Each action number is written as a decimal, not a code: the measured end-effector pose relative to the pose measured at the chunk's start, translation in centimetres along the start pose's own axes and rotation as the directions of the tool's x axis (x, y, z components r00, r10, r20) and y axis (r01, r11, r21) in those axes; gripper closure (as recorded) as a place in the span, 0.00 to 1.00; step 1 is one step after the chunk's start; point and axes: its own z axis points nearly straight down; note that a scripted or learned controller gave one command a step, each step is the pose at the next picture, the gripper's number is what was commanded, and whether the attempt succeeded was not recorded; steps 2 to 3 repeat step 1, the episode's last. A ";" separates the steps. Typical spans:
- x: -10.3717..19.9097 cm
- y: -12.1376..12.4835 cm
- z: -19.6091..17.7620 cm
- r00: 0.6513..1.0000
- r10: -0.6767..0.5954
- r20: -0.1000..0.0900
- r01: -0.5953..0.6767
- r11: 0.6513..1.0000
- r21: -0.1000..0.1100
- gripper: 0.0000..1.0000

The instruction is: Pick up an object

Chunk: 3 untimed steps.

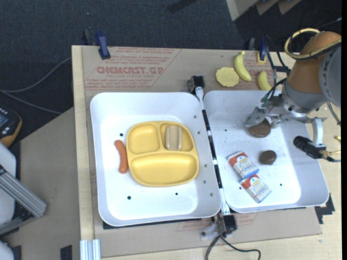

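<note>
My gripper (264,118) hangs low over the back of the right bin (303,191), right above a flat brown piece (259,129) that lies on the bin floor and is partly covered by it. A smaller brown round piece (267,157) sits a little nearer the front. Two small red, white and blue cartons (242,164) (256,188) lie side by side in the bin's front left part.
The left bin (108,112) holds a yellow divided plate (161,167) with a beige piece (173,137) in its back right compartment, and an orange sausage (122,156) beside the plate. Behind the right bin, on the bench, lie two bananas (242,67) (263,80) and a yellow disc (227,77).
</note>
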 end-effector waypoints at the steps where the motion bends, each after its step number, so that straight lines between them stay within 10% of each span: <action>1: 11.6 -0.5 -9.5 1.000 -0.009 -0.003 0.009 1.000 -0.008 1.00; 3: 11.6 -0.5 -9.5 1.000 -0.009 -0.003 0.009 1.000 -0.008 1.00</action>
